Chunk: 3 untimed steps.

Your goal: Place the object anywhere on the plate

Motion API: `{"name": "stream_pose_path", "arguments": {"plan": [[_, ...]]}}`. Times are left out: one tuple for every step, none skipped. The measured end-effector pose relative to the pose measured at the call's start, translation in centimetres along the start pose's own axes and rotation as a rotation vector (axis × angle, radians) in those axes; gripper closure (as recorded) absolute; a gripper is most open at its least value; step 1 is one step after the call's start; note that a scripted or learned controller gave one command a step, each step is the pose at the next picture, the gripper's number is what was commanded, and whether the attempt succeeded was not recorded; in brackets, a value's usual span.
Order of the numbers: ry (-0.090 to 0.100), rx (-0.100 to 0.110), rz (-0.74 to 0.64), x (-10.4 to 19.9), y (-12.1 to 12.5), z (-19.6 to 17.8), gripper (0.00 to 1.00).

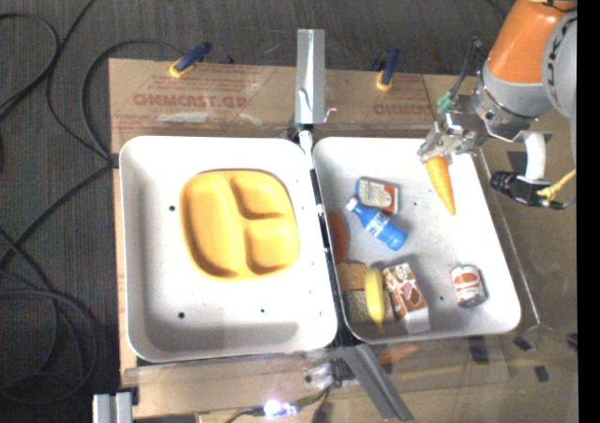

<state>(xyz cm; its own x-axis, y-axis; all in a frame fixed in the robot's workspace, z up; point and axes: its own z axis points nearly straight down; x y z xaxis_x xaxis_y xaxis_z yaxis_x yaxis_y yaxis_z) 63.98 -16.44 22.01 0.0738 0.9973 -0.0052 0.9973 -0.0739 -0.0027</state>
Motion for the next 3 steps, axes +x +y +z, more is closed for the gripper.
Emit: {"name": "stream_pose_path", "arguments": {"plan": [[0.003,0.000,-0.097,5.3,0.5,4.3,1.00],[0.006,-0.002,-0.501,12.6,0.5,3.6,1.00],[0.005,-0.002,-0.620,17.8,-3.0,3.6,1.00]]}}
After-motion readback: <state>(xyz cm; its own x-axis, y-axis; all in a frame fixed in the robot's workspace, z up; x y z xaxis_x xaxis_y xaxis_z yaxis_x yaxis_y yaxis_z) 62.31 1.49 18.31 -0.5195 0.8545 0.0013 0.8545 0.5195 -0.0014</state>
